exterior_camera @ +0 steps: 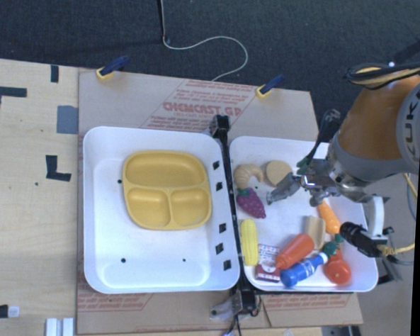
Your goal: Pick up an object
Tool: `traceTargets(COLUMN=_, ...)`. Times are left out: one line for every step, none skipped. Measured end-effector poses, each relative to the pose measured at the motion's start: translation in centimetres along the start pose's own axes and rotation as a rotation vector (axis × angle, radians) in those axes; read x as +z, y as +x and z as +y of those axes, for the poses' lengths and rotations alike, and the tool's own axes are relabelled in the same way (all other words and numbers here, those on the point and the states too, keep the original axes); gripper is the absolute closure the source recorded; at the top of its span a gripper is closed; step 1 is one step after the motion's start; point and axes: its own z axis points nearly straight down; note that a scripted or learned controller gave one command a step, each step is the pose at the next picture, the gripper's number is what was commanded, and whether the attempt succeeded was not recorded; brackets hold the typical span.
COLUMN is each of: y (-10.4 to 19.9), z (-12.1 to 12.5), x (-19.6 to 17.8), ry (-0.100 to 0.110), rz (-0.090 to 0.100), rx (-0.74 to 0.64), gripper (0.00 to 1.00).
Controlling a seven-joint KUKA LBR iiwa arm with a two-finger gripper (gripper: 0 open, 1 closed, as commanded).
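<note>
My gripper (298, 194) hangs open over the upper middle of the right bin (296, 151), its two dark fingers spread with nothing between them. Its left finger (279, 191) points toward purple grapes (252, 203). Just beyond lie a tan croissant (247, 175) and a round beige piece (277, 171). An orange carrot (328, 218) lies under the right finger. Lower in the bin are a yellow corn cob (249, 241), a red-orange bottle (294, 250), a blue bottle (303, 270), a red piece (338, 272) and a beige stick (312, 230).
The left bin (105, 264) holds a yellow divided plate (167, 188). A black divider (226, 193) runs between the bins. A red-and-white packet (264, 263) lies at the right bin's front. The grey and orange arm (375, 131) covers the right bin's far right corner.
</note>
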Motion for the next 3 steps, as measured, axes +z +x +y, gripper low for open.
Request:
traceTargets(y=8.1, z=-5.4, x=4.6, ry=0.01, rz=0.003, rx=-0.006, gripper=0.0)
traceTargets(y=7.6, z=-5.2, x=3.4, ry=0.004, rz=0.0, rx=-0.001, gripper=1.0)
traceTargets(y=13.3, z=-4.9, x=-6.6, ry=-0.011, rz=0.003, rx=-0.008, gripper=1.0)
